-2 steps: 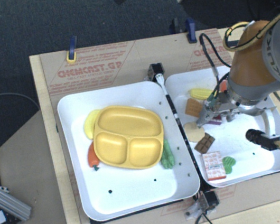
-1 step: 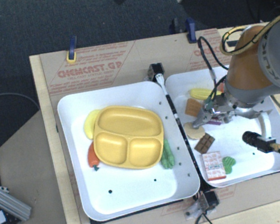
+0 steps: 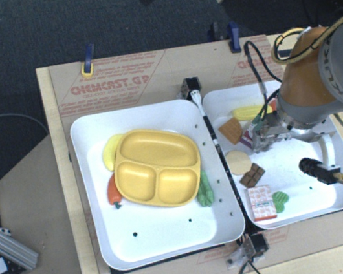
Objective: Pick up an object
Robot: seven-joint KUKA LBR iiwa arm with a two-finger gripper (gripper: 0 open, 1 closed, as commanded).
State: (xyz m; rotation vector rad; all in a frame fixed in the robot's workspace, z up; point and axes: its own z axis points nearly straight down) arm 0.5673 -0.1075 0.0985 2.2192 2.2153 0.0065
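My claw [image 3: 258,137] low in right bin [image 3: 302,205], grip state unclear; brown block [image 3: 230,130] just left, likely target.

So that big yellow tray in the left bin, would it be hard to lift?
Probably awkward. The yellow tray looks wide and stiff, likely too broad to grip except by its rim. It seems to be light moulded plastic, so it may tilt if lifted by one edge. It sits on other items, so a push could rock it.

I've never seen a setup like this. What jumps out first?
A big yellow divided tray fills the left bin, hiding most of an orange-red item and a green one at its edges. From the right, the grey and orange arm reaches into the right bin among small food pieces.
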